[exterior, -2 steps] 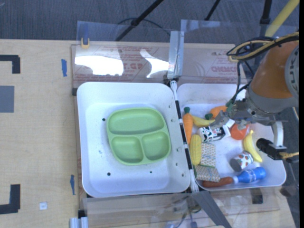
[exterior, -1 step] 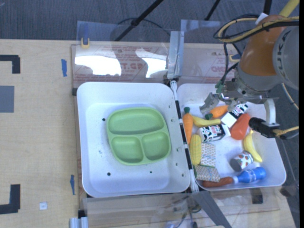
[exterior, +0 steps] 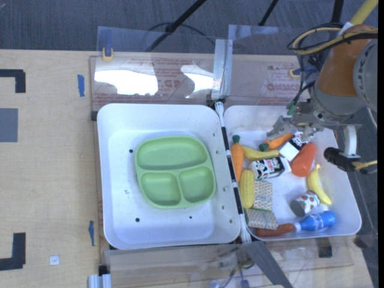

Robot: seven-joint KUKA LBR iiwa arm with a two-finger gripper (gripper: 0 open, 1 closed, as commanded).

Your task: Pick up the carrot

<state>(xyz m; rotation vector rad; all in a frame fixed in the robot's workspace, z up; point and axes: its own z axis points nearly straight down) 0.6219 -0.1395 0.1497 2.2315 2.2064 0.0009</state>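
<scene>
Carrot [exterior: 237, 159]: orange, tapered, green-topped, upright along right bin's [exterior: 354, 218] left wall

My view is bright and evenly lit. Glare whitens the clear panel [exterior: 150, 80] behind the bins. Edges look slightly soft.

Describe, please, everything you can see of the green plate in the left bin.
The green plate looks like matte plastic, a rounded rectangle with three compartments: one long one at the far side, two smaller ones nearer the camera. It lies flat and upright, slightly skewed, about mid-floor in the left bin. It touches the bin floor alone.
</scene>
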